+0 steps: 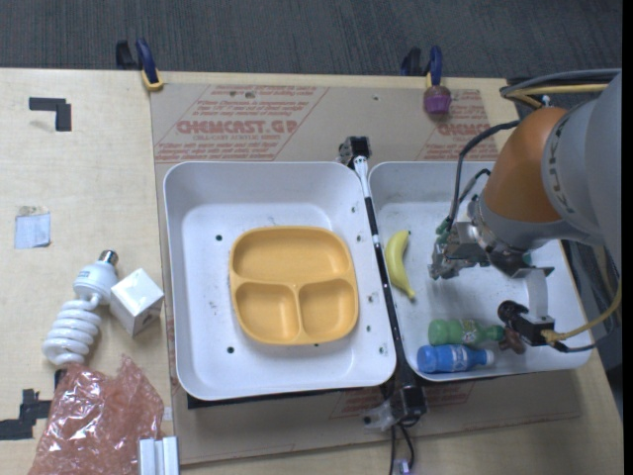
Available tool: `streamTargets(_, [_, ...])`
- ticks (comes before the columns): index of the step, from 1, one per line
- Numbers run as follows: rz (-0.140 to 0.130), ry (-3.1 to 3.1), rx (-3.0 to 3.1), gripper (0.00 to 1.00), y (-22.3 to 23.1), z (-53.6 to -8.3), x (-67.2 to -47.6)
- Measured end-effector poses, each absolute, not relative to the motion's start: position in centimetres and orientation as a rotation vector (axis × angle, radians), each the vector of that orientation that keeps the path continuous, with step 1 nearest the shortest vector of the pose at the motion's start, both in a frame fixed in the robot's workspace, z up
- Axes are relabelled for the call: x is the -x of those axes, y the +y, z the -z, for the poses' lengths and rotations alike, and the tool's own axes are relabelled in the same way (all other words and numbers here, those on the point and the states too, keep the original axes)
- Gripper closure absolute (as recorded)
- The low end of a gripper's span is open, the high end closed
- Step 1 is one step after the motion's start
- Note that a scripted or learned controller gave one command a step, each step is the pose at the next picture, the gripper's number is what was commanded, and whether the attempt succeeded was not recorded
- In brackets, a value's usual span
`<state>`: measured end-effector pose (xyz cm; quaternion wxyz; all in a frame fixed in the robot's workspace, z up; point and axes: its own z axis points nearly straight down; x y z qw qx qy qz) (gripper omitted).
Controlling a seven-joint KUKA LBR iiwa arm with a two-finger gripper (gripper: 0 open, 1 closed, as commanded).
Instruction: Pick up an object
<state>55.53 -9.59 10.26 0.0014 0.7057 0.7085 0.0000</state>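
Observation:
A yellow banana (400,262) lies along the left wall of the right bin (415,188). A green bottle (465,332) and a blue bottle (452,358) lie near that bin's front edge. My gripper (447,261) hangs over the middle of the right bin, just right of the banana and above the bottles. Nothing shows between its fingers. A yellow divided tray (294,285) sits in the left bin (198,216).
A spiral light bulb (81,311), a small white cube (136,299) and a crumpled pink bag (94,419) lie on the bench left of the bins. The grey arm with its orange band (524,171) covers the right bin's far right side.

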Motion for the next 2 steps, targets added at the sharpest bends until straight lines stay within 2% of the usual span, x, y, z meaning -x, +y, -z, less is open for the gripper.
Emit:
streamTargets(1, [0.000,2.224,-2.215,0.00,-9.6,-10.3,-55.5])
streamTargets(2, [0.000,2.219,-2.223,0.00,-9.7,-9.2,-47.8])
